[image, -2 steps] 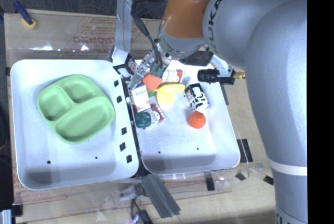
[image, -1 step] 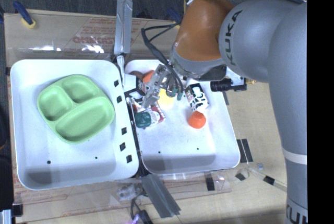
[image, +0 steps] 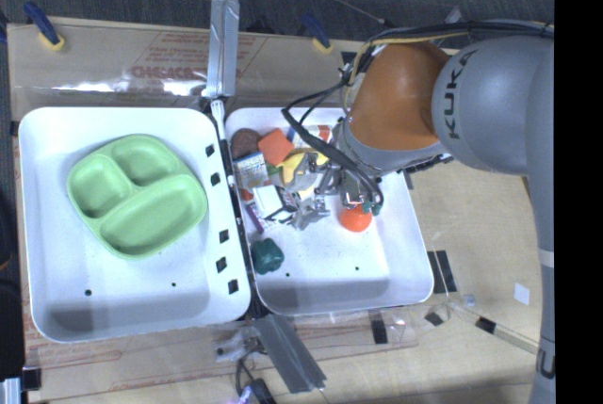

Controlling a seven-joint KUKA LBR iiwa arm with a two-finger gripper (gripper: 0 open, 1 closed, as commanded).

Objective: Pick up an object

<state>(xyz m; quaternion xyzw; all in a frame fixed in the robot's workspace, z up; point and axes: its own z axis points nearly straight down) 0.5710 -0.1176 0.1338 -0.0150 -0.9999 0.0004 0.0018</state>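
The right bin (image: pixel 377 284) holds a heap of small items: a brown round piece (image: pixel 244 141), an orange block (image: pixel 275 146), a yellow piece (image: pixel 292 165), a white boxy item (image: pixel 267 202), an orange-red ball (image: pixel 355 219) and a dark green lump (image: pixel 267 255). My gripper (image: pixel 309 204) hangs low over the middle of the heap, just right of the white item and left of the ball. Its metal fingers point down into the clutter, and the arm's orange band (image: pixel 396 105) covers the bin's back right.
The left bin (image: pixel 57 298) carries a light green divided plate (image: pixel 138 193). A grey metal bar (image: pixel 222 44) stands at the back between the bins. Black clips line the shared wall (image: pixel 231 233). Cables loop around the wrist.
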